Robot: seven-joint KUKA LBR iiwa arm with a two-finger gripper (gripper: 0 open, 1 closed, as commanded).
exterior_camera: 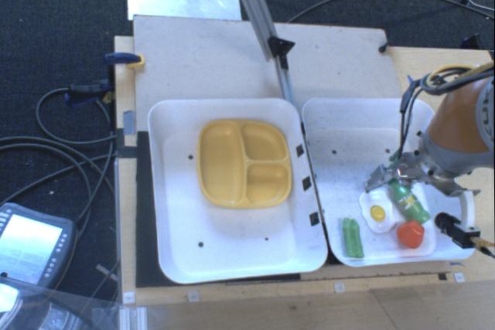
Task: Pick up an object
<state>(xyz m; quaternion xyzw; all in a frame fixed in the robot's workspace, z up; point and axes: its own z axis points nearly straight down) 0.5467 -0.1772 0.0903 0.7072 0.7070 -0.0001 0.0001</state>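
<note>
Green bottle (407, 201) lies tilted in the right bin (340, 127), touching the fried-egg toy (377, 212) and just above the tomato (411, 234). I judge it light, stiff, slick; grip across its middle. My pincer (394, 180) sits right over it; I cannot tell its state.

Grey arm (464, 127) with orange band, reaching in from right, wrist bent downward.

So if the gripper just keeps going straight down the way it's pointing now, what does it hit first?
Most likely the green bottle, which lies right under the gripper in the right bin, beside the fried egg. Depth is hard to judge from this slanted view, so it might graze the egg instead.
</note>
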